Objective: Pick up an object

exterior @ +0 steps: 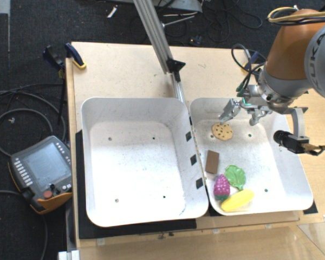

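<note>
My gripper [242,113] hangs over the back of the right bin [284,169], its two fingers spread apart and open with nothing between them. A round tan cookie [222,131] with dark chips lies just below and left of the fingers. Further forward in the same bin lie a brown rectangular block [212,161], a purple grape bunch [222,186], a green leafy piece [236,175] and a yellow oblong piece [237,200].
The left bin [97,145] sits beside the right one, parted by a shared rim with black tabs. A slanted metal rail [154,31] crosses the bench's back. A teach pendant [42,169] lies on the floor at left.
</note>
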Available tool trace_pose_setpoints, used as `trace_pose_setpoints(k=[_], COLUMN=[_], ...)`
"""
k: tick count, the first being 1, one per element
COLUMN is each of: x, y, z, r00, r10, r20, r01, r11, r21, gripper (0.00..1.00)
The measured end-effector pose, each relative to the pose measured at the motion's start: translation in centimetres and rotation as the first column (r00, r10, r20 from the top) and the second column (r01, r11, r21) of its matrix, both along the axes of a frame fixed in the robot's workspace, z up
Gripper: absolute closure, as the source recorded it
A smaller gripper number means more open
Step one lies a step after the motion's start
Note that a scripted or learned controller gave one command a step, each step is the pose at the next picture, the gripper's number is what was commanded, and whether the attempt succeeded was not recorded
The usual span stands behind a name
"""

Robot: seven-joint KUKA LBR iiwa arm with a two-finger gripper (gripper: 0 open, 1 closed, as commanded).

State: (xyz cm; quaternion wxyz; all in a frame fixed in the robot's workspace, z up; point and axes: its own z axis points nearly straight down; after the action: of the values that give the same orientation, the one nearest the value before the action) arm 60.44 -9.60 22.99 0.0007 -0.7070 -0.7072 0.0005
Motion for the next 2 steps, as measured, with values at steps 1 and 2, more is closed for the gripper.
trace_pose_setpoints(k=[1, 2], x=[-0.6, -0.4], y=[-0.6, -0.5], z=[-6.1, -10.5], r00=[1.0, 1.0], r10=[-0.002, -0.001], r20=[-0.005, -0.004], r01=[0.002, 0.001], r11=[1.0, 1.0], r21=[0.0, 0.0], gripper=[0.0, 0.0])
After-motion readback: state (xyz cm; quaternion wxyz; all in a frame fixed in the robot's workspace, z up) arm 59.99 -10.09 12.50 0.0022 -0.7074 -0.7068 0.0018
